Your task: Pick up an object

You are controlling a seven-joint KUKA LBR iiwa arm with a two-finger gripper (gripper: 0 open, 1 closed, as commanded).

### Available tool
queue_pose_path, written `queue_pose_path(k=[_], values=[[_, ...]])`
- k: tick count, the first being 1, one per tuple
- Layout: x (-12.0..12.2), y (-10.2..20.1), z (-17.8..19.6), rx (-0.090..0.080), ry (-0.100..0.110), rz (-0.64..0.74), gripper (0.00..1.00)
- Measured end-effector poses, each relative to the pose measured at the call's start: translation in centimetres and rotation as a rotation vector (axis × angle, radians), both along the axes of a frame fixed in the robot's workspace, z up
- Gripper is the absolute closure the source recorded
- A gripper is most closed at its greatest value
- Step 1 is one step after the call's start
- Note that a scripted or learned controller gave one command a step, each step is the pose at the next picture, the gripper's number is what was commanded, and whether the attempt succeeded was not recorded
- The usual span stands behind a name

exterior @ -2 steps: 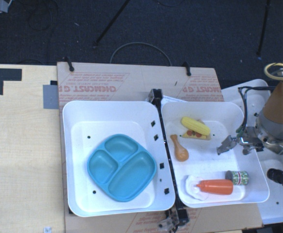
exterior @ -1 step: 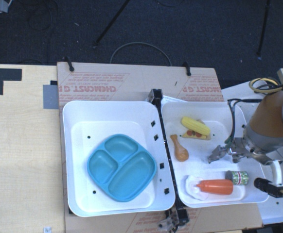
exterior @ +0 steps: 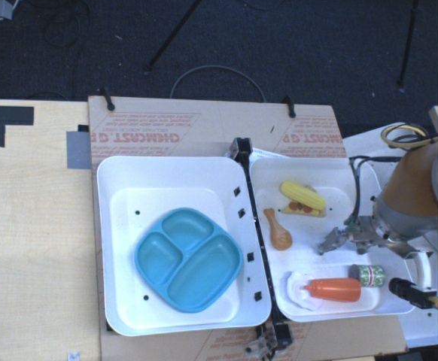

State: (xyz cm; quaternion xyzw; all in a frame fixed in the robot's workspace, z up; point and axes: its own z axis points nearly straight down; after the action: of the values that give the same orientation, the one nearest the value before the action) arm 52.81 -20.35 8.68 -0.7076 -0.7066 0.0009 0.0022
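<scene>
On the left, the bench (exterior: 31,239) shows pale wood with dark rectangles near its far edge. A sheet of printed cardboard (exterior: 204,130) lies under 2 shallow white bins set side by side.

The left bin (exterior: 117,179) holds 1 thing: a blue divided plate (exterior: 188,259) with 3 compartments, lying flat near the middle, turned at an angle to the bin walls.

A black clamp strip (exterior: 250,232) runs along the seam between the bins.

The right bin (exterior: 268,175) holds several things. A small wooden spoon (exterior: 277,230) lies near its left wall, bowl toward the near side. Beyond it, toward the far side, a yellow corn cob (exterior: 302,195) rests on a thin slab with red spots (exterior: 305,210). In the near part, an orange-red bottle (exterior: 332,289) lies on its side on a white dish (exterior: 298,290), and a small green-and-white can (exterior: 367,275) lies just beside its right end.

The gripper (exterior: 339,239) hangs over the right part of this bin, between the corn and the can, with nothing seen between its fingers; whether the pincer is spread or pressed together, I cannot tell. The arm (exterior: 411,190), with its orange band, reaches in from the right.
</scene>
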Motion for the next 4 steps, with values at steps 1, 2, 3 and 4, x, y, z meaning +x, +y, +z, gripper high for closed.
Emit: queue_pose_path(k=[1, 2, 3, 4], values=[[0.0, -0.1, 1.2, 0.000, -0.002, -0.004, 1.00], [0.1, -0.1, 7.5, -0.002, -0.006, 0.003, 1.00], [0.1, -0.5, 13.8, -0.004, -0.009, 0.003, 1.00], [0.2, -0.5, 19.1, -0.003, -0.008, 0.003, 1.00]])
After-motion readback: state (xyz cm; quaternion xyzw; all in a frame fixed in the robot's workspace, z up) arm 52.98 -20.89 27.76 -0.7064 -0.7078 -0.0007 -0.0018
